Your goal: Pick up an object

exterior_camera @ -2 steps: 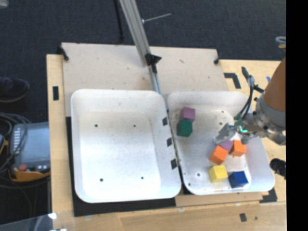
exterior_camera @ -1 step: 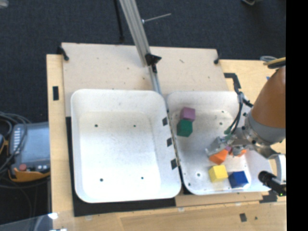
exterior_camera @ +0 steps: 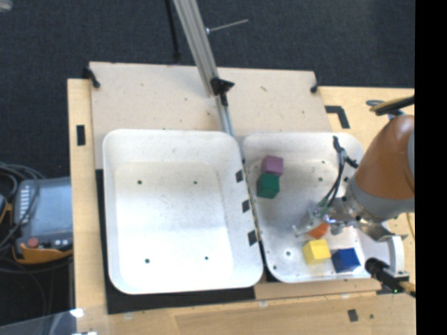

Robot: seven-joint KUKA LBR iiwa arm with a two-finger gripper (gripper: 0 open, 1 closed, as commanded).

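Note:
The right bin (exterior_camera: 293,267) holds a purple cube (exterior_camera: 272,164) and, touching it just in front, a green cube (exterior_camera: 267,185), both near the bin's left wall. A yellow cube (exterior_camera: 316,250) and a blue cube (exterior_camera: 345,259) lie side by side at the front right. A small orange object (exterior_camera: 320,229) sits just behind the yellow cube. My gripper (exterior_camera: 314,224) is down low in the bin right at the orange object, with the wrist and orange band (exterior_camera: 387,162) above it on the right. Part of the orange object is hidden by the gripper.
The left bin (exterior_camera: 115,187) stands beside the right one, with a shared divider (exterior_camera: 248,208) between them. A slanted metal rail (exterior_camera: 202,47) runs from the top down to the bins' back edge. A grey pendant (exterior_camera: 42,215) lies off the bench at the left.

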